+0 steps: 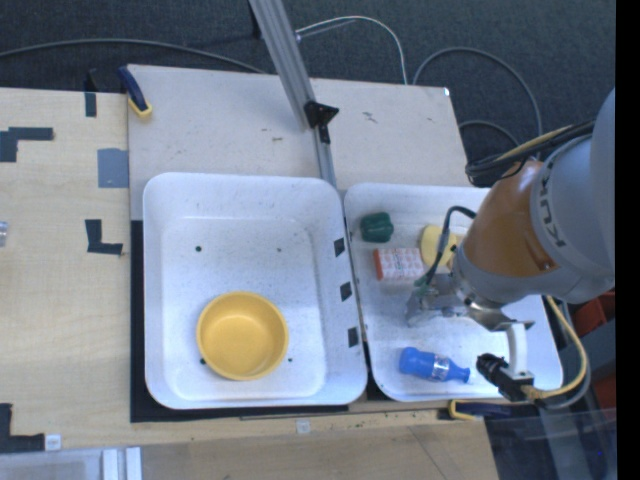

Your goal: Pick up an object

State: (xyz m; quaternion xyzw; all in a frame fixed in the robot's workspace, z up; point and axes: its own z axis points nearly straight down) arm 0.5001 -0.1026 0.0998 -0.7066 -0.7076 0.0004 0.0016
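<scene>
Though the end effector (425, 303) hangs low in the right bin (370, 353), its state cannot be told. Nearest: striped box (397, 264), judged light, stiff; grip across its short sides.

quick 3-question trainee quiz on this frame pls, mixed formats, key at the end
1. True or false: the yellow bowl lies in the left bin.
2. Which thing in the right bin lies nearest the front rim? A) green object B) blue object C) red-and-white packet
3. Fill in: the gripper hangs over the ____ bin, just below the red-and-white packet in the view.

Key: 1 true; 2 B; 3 right.
</scene>
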